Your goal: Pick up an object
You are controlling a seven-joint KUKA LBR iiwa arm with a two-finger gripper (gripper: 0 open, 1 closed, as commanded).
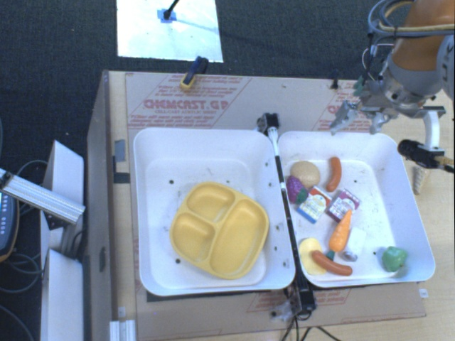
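Note:
The right bin [405, 169] holds several toy foods: a tan potato [306, 171], an orange sausage [334, 174], purple grapes [293, 188], two small cartons [313, 204] [343, 204], a carrot [341, 231], a second sausage [331, 263] lying on a yellow piece [308, 250], and a green pepper [393, 258]. My gripper [360, 118] hangs above the bin's far rim, up and to the right of the potato. Its fingers are spread open with nothing between them.
The left bin [153, 190] holds a yellow divided tray [219, 227]. A black clip [269, 123] sits at the far end of the wall between the bins. A yellow and black tool [192, 73] lies on the cardboard behind, near a white sheet [142, 27].

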